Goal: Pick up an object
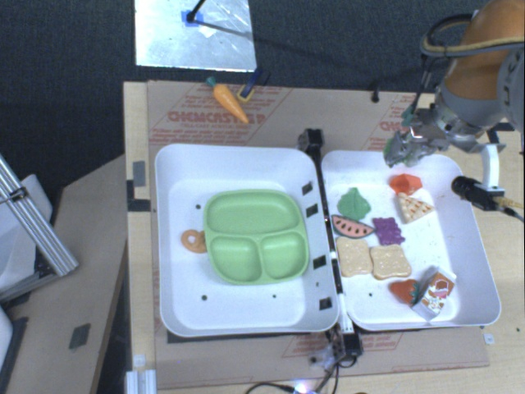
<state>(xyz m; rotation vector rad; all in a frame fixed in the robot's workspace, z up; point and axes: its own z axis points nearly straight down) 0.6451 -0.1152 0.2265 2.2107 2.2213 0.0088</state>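
Arm (484,48) comes in from the right, gripper (404,148) hanging over the back edge of the right bin (472,245). Can't tell finger state from this angle; the tips blur into dark metal. Nothing visibly between them. Closest item is the red piece (405,183), lying just in front of the gripper on the bin floor, apart from it. Pizza slice (414,208) sits just beside the red piece, toward the front. Further in: green leafy piece (354,201), watermelon slice (352,226) touching its front side, purple grapes (388,231) beside the watermelon. Two bread slices (371,260) side by side nearer the front, then a strawberry (402,290) touching a small carton (433,293) at the front right corner. Left bin (176,220) holds a green divided plate (251,236) in the middle, with a small pretzel (194,240) touching its left rim. A toy carrot (229,103) lies on the bench behind the left bin, outside both bins.
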